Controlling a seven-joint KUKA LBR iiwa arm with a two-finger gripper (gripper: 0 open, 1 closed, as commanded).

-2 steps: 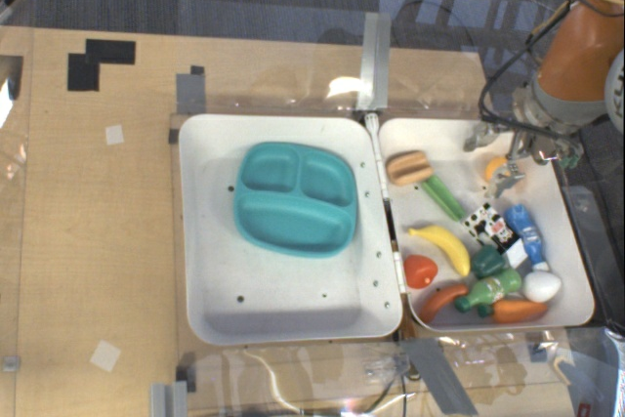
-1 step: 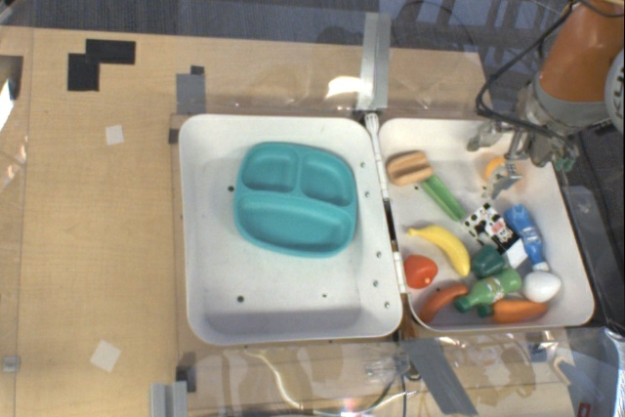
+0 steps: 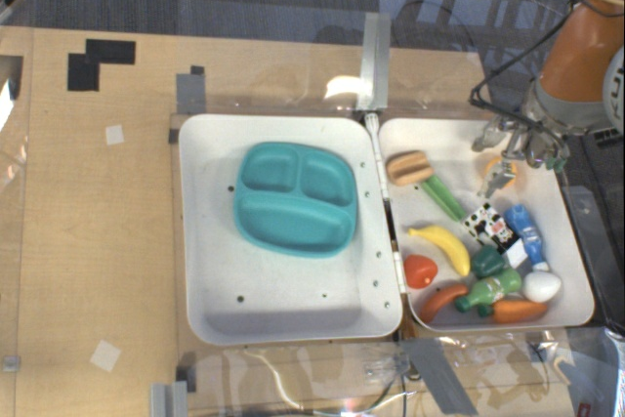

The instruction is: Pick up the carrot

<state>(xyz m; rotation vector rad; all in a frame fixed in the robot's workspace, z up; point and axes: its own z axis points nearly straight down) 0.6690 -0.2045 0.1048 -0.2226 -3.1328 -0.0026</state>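
While the grey arm with its orange band reaches in over the right bin [image 3: 576, 239], the gripper [image 3: 503, 173] hangs above that bin's far part, its two fingers a little apart with nothing between them. The carrot [image 3: 518, 311] lies along the near wall of the right bin, well apart from the gripper. Just beside the carrot sit a white egg [image 3: 542, 286] and a green bottle-shaped toy [image 3: 488, 293]. Further in within the same bin lie a yellow banana [image 3: 444, 247], a red tomato [image 3: 420, 271], a hot dog bun [image 3: 408, 167] and a blue bottle [image 3: 520, 231]. Left of the right bin, the other bin [image 3: 210, 239] holds a teal divided plate [image 3: 295, 198].
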